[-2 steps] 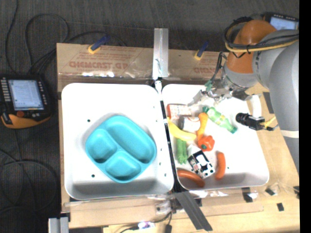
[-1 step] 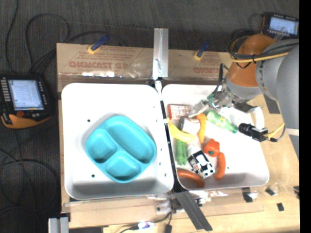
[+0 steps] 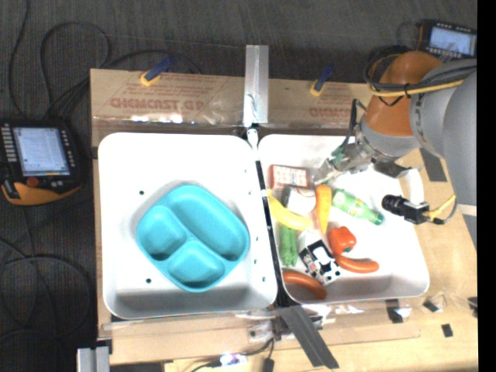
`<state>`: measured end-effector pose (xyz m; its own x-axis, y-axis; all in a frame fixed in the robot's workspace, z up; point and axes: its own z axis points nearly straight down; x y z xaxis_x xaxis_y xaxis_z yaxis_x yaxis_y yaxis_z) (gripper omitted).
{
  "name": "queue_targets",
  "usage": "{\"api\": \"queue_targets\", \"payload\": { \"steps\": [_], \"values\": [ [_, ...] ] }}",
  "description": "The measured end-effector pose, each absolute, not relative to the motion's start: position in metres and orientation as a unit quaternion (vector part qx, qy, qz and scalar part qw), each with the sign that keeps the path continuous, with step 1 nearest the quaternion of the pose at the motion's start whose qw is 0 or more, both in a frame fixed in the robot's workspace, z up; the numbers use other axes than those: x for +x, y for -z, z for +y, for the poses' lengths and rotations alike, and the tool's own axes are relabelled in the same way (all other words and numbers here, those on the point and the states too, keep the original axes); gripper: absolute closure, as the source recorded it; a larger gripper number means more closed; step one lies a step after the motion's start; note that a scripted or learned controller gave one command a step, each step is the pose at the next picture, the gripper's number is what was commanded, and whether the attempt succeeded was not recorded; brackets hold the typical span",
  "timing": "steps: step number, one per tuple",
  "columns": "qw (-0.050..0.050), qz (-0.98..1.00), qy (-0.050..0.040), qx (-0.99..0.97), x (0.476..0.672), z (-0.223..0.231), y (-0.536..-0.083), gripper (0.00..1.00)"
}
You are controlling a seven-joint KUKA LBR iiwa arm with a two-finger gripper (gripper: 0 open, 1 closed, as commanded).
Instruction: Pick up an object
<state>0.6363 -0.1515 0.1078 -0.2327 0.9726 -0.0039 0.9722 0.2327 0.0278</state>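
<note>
So from my seat the left bin [image 3: 124, 208] just has the turquoise divided tray [image 3: 193, 235] sitting in the middle of it, three compartments, tilted diagonally.

The right bin [image 3: 403, 270] is where all the clutter is, bunched against its left wall. Near the back-left corner there's a small red-and-white packet [image 3: 290, 177]. Below that a yellow banana [image 3: 288, 215], with an orange carrot-looking piece [image 3: 322, 204] standing lengthwise beside it. A green bottle [image 3: 357, 207] lies toward the middle. Further forward I see a green cucumber [image 3: 288, 246], a red pepper [image 3: 342, 239], a black-and-white block [image 3: 318, 259], a hot dog [image 3: 357, 266], and a brownish sausage [image 3: 304, 282] at the front-left corner.

The gripper [image 3: 338, 161] is over the back of the right bin, just above the carrot's tip. Can't tell if it's grasping anything or released; too blurry at that angle.
</note>
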Motion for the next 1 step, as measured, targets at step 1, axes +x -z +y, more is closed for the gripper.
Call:
{"api": "queue_targets", "payload": {
  "steps": [1],
  "values": [
    [0.0,0.859,0.0001,0.512,0.628,-0.062,-0.2112,1.0]
  ]
}}
